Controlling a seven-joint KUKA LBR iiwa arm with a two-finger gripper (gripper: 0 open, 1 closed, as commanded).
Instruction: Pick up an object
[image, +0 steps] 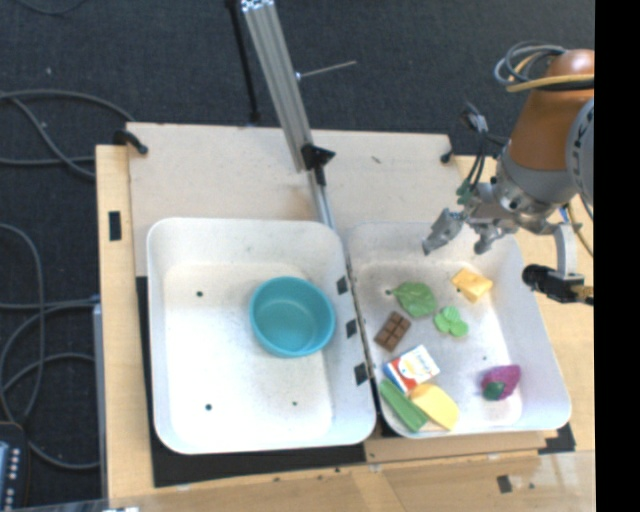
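Nothing picked yet, judging by the frame: hand (467, 232) hangs above the back edge of the right bin (535, 330), fingers spread apart with nothing between them, so released. All candidates lie in the right bin: yellow block (472, 285) just below the hand and nearest, green leafy piece (414, 297) left of that block, small green piece (451, 322), brown chocolate bar (393, 330), white carton (412, 369), yellow and green wedge pieces (422, 406) at the bin's front, purple item (500, 381) front right. Blue bowl (291, 316) sits in the left bin (190, 260), well apart. Left to do: descend, close, lift.
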